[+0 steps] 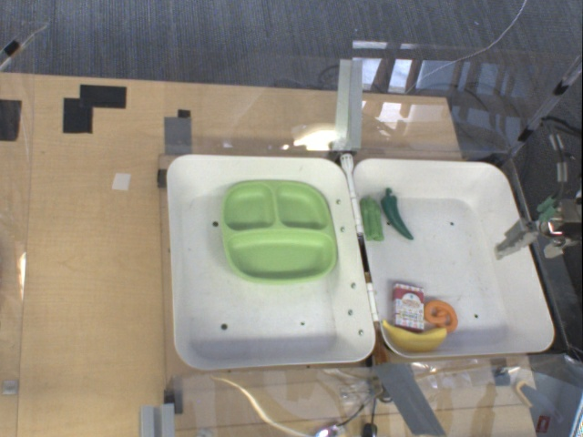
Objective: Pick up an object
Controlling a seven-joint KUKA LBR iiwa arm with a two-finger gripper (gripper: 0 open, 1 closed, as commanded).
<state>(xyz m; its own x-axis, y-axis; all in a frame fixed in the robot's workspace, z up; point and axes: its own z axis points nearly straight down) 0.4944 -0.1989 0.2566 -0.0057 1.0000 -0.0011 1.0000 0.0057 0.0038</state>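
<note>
Right bin (474,185), near corner: yellow banana (414,337), orange ring (441,314), small red-and-white box (408,304). Farther, at the divider: light green piece (371,218) beside dark green pepper (395,215). Left bin (196,271): green divided plate (278,229). My gripper (521,237), possibly, at the right rim; its opening I cannot tell.

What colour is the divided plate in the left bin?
Light green, seen in the camera view: the divided plate lies in the white left bin.
</note>
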